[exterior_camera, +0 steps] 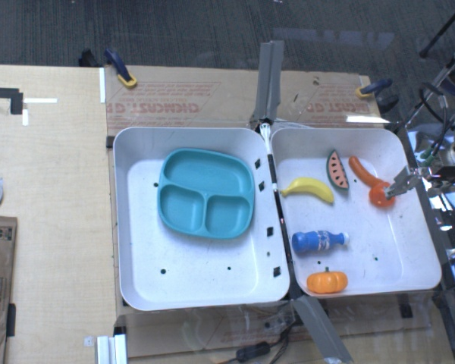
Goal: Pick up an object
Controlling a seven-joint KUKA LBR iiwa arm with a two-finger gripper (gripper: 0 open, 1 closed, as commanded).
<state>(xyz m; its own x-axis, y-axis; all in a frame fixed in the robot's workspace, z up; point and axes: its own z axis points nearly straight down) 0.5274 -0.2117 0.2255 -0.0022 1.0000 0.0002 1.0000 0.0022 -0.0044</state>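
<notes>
The right bin (409, 275) holds a yellow banana (309, 189), a watermelon slice (335, 171), an orange carrot-like toy (368, 180), a blue bottle (317, 241) lying on its side and a small orange pumpkin (327, 281). My gripper (399, 186) reaches in low over the bin's right edge. Its grey tip is right beside the carrot toy's lower, thicker end, and contact is unclear. Nothing appears lifted off the bin floor.
The left bin (136, 279) carries a teal divided plate (206, 193). A grey divider post (270, 82) rises behind the seam between the bins. Clamps (120, 68) sit on the cardboard at the back. Cables and a stand crowd the right edge.
</notes>
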